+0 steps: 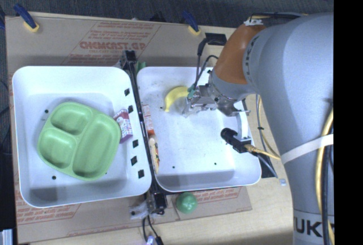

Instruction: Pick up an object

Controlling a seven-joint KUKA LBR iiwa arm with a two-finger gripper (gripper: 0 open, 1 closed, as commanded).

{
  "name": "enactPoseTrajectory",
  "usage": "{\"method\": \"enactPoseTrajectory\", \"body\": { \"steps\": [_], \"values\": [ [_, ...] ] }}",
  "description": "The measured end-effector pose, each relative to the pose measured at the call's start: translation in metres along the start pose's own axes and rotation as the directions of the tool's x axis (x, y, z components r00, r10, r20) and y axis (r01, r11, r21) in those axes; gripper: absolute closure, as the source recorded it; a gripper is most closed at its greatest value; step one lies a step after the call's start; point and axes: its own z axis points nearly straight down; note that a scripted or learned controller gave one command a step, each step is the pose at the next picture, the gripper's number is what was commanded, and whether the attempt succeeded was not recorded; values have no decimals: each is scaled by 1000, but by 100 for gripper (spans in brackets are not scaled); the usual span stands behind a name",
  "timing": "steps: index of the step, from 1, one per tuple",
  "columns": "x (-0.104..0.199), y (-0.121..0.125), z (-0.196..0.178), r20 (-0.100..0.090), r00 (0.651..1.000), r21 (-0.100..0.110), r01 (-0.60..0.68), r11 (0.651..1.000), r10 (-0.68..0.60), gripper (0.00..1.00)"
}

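Bench carries two white bins; in the right bin (227, 173) I see the gripper (195, 103) down beside the banana (173, 96). Finger opening: cannot tell. Banana not yet lifted; pick unconfirmed.

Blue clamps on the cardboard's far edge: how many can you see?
2. One blue clamp sits at the far left corner of the cardboard; the other blue clamp is further right along that edge, behind the right bin. The arm may hide more.

Bench (51, 31) surface looks like printed cardboard; two white bins (22, 125) side by side on it. Green ball (185, 202) at front edge.
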Motion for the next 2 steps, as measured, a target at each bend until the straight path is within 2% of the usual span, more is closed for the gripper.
{"method": "enactPoseTrajectory", "body": {
  "steps": [1, 2],
  "values": [
    [-1, -75, -107, 1, 1000, -3, -8, 1000, 8, 100],
    [-8, -122, -120, 0, 1000, -1, -8, 1000, 8, 100]
  ]
}}
